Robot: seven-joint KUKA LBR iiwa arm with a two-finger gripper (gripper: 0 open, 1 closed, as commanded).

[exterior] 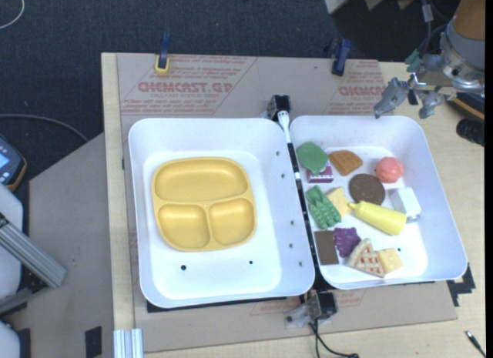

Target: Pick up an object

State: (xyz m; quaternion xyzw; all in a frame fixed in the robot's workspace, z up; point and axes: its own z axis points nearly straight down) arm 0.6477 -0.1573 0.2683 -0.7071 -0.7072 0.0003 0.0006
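Observation:
My gripper hangs at the upper right, over the far rim of the right bin, open with nothing between its fingers. Below it in that bin lie several toy foods: a red ball, a brown round disc, a yellow bottle, a white block, an orange wedge, a green piece, a leafy green piece, purple grapes and a waffle slice. The red ball is the closest of them to the gripper.
The left bin holds a yellow divided plate. Black clips join the bins at the middle ridge. Blue clamps pin the cardboard base at the far edge.

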